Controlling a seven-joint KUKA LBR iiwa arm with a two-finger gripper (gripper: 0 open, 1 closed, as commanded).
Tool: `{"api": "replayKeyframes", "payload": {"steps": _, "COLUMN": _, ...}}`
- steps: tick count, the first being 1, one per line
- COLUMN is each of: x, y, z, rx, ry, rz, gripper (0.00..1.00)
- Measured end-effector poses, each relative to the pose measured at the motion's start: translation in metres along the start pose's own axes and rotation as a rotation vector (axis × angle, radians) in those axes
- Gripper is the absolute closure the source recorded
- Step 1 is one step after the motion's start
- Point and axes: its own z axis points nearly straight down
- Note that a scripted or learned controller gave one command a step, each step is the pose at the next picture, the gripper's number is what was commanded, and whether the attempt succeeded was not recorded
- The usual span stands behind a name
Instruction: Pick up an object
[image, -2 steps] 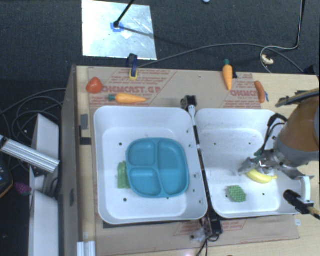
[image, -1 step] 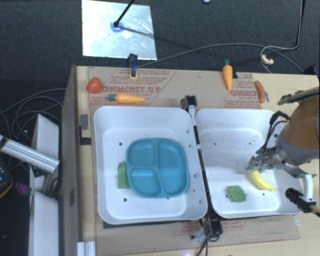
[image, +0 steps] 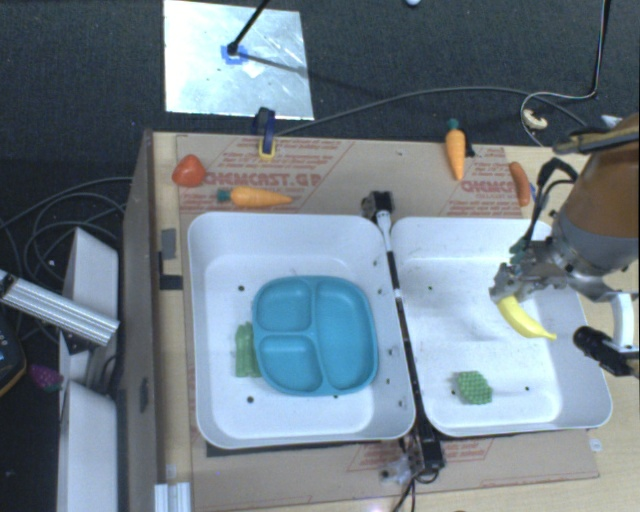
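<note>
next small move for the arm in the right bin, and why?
Probably a short lift straight up to test the pick. The tool sits at the upper end of the yellow banana in the right bin, but the view doesn't settle whether it has it. The green piece lies apart, nearer the front.

We look down at a slant from above the worktop (image: 300, 165), taking in both bins: left bin (image: 215, 330), right bin (image: 440, 260).
</note>
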Motion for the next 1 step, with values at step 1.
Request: {"api": "replayKeyframes", "payload": {"steps": 1, "x": 0.0643, "y": 0.0114, "z": -0.0245, "rx": 0.003, "ry": 0.001, "rz": 0.0, "gripper": 1.0}}
